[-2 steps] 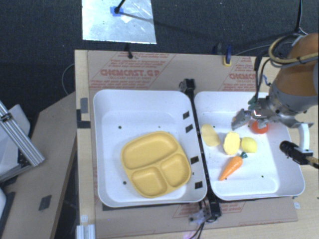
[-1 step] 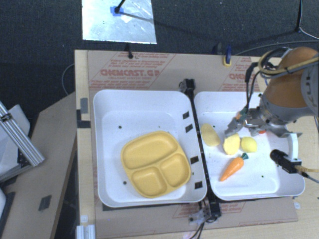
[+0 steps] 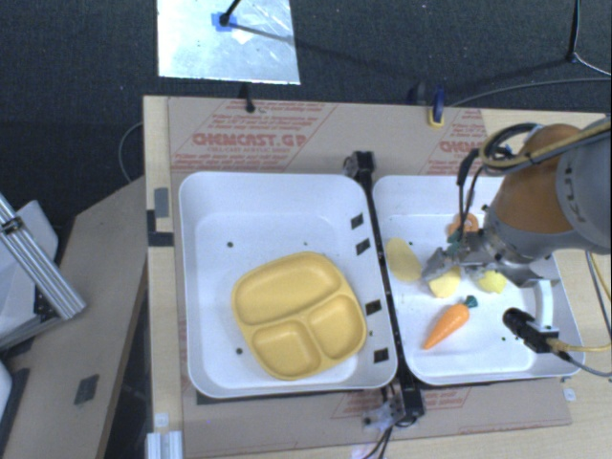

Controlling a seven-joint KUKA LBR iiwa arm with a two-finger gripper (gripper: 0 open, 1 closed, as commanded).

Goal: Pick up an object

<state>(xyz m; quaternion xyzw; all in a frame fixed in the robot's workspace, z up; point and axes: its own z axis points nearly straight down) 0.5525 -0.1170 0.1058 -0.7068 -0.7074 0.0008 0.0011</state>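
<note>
Camera view, orange toy carrot (image 3: 447,325) with green tip, right bin (image 3: 421,220)

Dark carpet floor (image 3: 76,55) — shiny foil sheet (image 3: 228,27), wooden bench (image 3: 105,256).

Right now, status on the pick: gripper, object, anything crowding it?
Gripper low in right bin, fingers unreadable. Nearest: yellow chunk, just below. Toy carrot and pale yellow piece close by. Yellow divided tray in left bin.

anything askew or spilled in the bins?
Nothing spilled or damaged. The yellow divided tray sits rotated in the left bin, not square to its walls. The toy carrot and yellow pieces lie loose in the right bin near the gripper.
</note>
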